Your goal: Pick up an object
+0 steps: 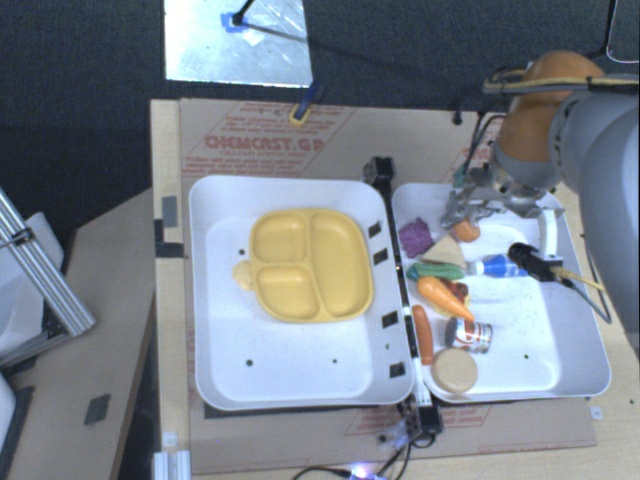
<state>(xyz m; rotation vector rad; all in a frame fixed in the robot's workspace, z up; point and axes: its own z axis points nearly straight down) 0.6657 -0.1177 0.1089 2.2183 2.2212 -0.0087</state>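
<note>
On a cardboard-topped desk point(260, 143) set against dark carpet, two white bins sat side by side, and your arm point(540, 108) reached into the right-hand bin point(580, 363) from its far corner. The pincer point(470, 213) hung low over that bin's back edge, directly above a small orange piece point(466, 232). Whether it was spread or pressed together could not be told from this angle, and nothing could be seen pinched in it. Just beside the pincer lay a purple piece point(416, 236); nearer the camera from it were a green vegetable point(436, 270), a blue-and-white tube point(497, 266), a carrot point(445, 298), a small can point(470, 335) and a tan disc point(454, 371). The yellow divided plate point(305, 265) sat in the other bin point(215, 298), well apart. You appeared to be at the descent-and-grasp step, with the orange piece the likely target. The next move called for closing squarely on it, clear of the bin wall, then lifting straight up.
</note>
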